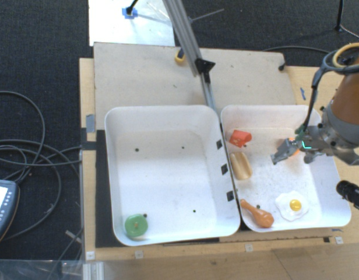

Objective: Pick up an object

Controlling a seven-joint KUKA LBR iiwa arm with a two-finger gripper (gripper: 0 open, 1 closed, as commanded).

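My gripper hangs over the right bin, in its right half, reaching in from the right. A small orange patch shows just behind it, too small to identify. To its left lie a red block and a tan bun-shaped piece. Below it, near the bin's front, are an orange drumstick-like toy and a fried-egg toy. A green round object sits in the front left corner of the left bin.
A grey pole slants down from the top to the divider between the bins. Cables lie on the floor at the left. The arm's orange-banded body stands over the right bin's right edge.
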